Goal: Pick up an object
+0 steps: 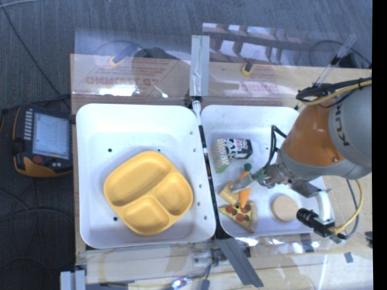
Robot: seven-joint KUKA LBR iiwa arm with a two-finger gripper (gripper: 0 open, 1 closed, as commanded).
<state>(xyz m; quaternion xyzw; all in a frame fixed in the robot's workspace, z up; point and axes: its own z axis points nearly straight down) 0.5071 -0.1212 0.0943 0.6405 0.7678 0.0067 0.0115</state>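
On the floor at far left lies a pendant (41,140), dark with orange trim and a pale screen; next to it the left bin (91,162), shallow, white and smooth with rounded corners, holds a yellow tray (148,191), glossy plastic with three compartments, lying tilted near the bin's middle; a narrow rail (204,162) separates it from the right bin (284,115), of the same white make; in that bin's upper left part lies a carton (233,150), a small box printed black and white, on its side; below it, near the front wall, a pizza slice (239,213), a toy wedge with red and green spots, lies flat, touching a yellow wedge (227,193); a carrot (243,193), orange with a green top, lies over these, pointing up toward the gripper; to the right a disc (284,208), round, tan and matte, lies flat near the front; the arm (338,138) reaches in from the right over the bin's right half, its orange band broad, its grey body bulky above, cables trailing; the gripper (264,175) points down and left, just beside the carrot's green top and above-left of the disc; whether it is open or closed, I cannot tell.
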